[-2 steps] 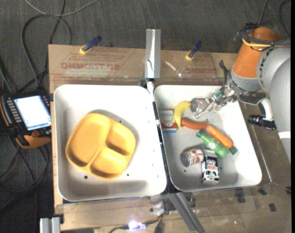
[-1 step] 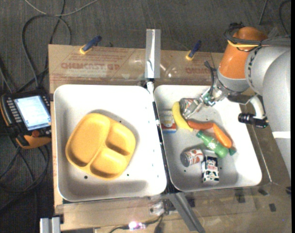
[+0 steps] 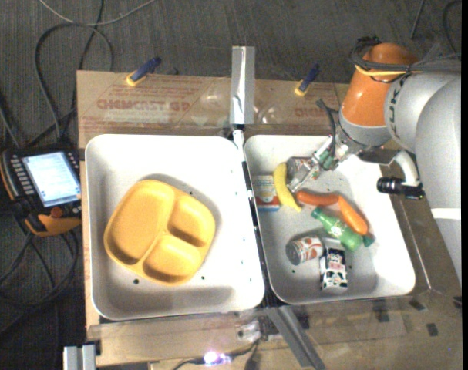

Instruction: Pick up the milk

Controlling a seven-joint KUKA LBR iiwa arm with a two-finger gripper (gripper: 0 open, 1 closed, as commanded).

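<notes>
Now the milk (image 3: 335,269) stands near the front edge of the right bin (image 3: 388,280), just beside a can (image 3: 304,249) that lies on its side. The gripper (image 3: 301,177) is over the back part of this bin, well apart from the milk, close to a banana (image 3: 284,187); if it is open or closed I cannot tell. A carrot (image 3: 338,206) and a green bottle (image 3: 340,230) lie between. The left bin (image 3: 110,156) carries a yellow tray (image 3: 162,230).
</notes>
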